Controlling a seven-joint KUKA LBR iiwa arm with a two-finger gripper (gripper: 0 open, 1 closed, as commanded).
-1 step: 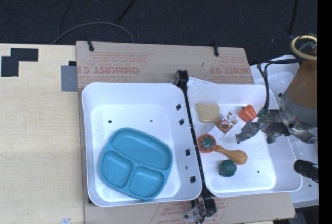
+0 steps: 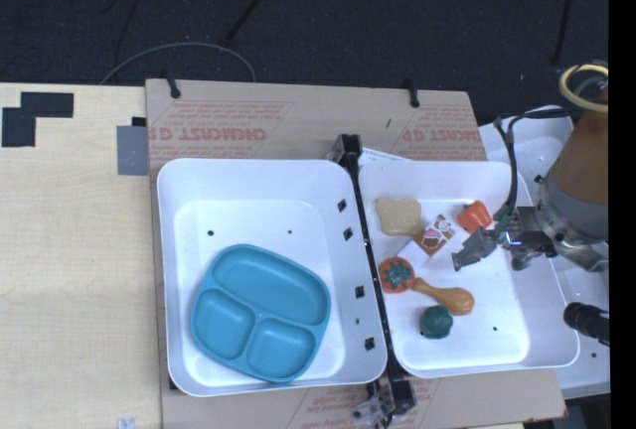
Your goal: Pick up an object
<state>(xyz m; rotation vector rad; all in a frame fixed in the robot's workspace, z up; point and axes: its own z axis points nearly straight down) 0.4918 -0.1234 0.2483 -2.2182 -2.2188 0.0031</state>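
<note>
- Gripper [image 2: 475,252] hangs over the right bin [image 2: 542,343], near its right side; whether it is open or closed cannot be told, and nothing is seen in its grasp.
- Beneath and beside it lie an orange piece [image 2: 474,215], a small printed packet [image 2: 434,235], a tan slab [image 2: 398,215], a red-headed rattle [image 2: 422,283] and a dark green ball [image 2: 435,322].
- Left bin [image 2: 189,187] holds a blue divided plate [image 2: 260,311].

Both bins [image 2: 253,181] white. Divided plate [image 2: 260,312] light blue. Rattle [image 2: 422,285]: red-and-green head, tan handle. Ball [image 2: 435,322] dark green. Worktop [image 2: 70,258] pale wood.
</note>
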